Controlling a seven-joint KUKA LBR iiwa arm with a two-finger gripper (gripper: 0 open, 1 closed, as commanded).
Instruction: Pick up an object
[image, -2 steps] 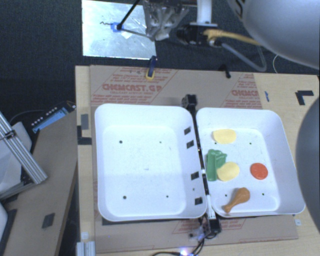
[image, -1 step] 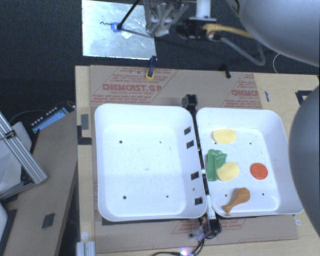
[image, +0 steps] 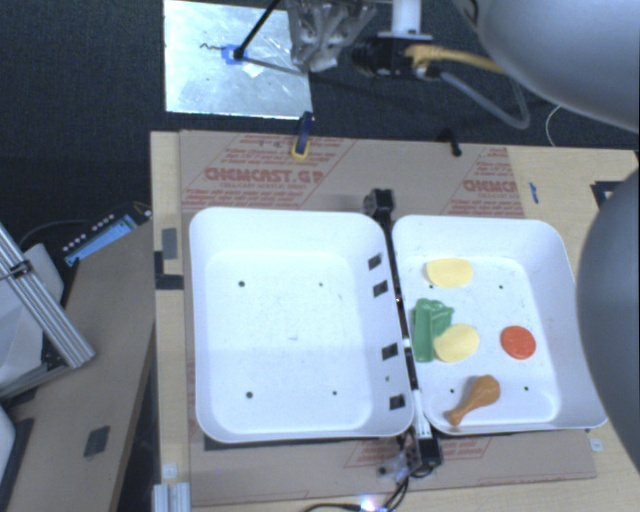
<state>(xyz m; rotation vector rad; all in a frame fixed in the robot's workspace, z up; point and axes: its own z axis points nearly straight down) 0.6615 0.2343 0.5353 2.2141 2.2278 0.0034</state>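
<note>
We see five toys in the right bin (image: 560, 262).
Drumstick (image: 474, 398) near front edge, green piece (image: 430, 322) by left wall; the gripper (image: 325, 40) is beyond the bins, fingers unclear.

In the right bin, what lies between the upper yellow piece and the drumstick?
In the camera view, the lower yellow piece lies between the upper yellow piece and the drumstick, touching the green piece.

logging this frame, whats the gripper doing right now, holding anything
gripper: raised above the bench, beyond the bins; open or shut cannot be told; nothing seen in it.
</note>
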